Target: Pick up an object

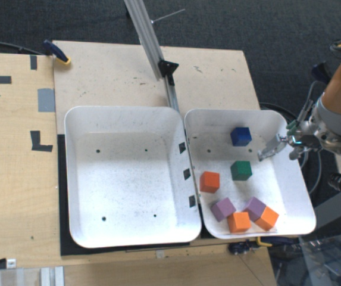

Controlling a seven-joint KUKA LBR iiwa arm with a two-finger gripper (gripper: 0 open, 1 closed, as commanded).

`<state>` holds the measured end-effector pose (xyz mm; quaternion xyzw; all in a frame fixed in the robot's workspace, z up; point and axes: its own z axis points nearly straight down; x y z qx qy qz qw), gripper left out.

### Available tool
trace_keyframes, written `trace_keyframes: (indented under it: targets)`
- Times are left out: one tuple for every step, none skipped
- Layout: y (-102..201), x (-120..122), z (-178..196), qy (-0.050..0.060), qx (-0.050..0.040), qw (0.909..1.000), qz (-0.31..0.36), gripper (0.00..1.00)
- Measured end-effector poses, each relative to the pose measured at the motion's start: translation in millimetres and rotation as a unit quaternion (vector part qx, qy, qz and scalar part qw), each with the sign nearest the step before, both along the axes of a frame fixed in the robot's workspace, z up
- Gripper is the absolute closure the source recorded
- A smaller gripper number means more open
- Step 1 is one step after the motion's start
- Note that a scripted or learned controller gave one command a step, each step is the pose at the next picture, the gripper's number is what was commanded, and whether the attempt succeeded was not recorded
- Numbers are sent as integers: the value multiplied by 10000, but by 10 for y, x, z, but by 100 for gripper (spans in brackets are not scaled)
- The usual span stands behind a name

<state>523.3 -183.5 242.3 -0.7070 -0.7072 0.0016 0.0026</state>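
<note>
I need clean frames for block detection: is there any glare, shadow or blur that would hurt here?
Camera view: even, soft light; the right bin shows no strong glare; the blocks cast only faint shadows, the blue block reading crisp; the hand at the bin's right edge looks slightly soft.

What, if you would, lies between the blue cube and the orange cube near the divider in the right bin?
In the camera view, only bare bin floor separates the blue cube from the orange cube; the green cube sits off to the side.

Robot lab: taped bench (pixel 128 76), bins (pixel 75 159)
</note>
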Motion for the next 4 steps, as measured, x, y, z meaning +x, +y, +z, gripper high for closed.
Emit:
trace_keyframes:
  targets:
    - [0,9,24,-23,-7,10000,8,0]
    - [72,64,-464,3,-2,10000,7,0]
    - [182,40,-981,8,2,10000,3,0]
    - [192,24,-1522,3,-4,10000,4,0]
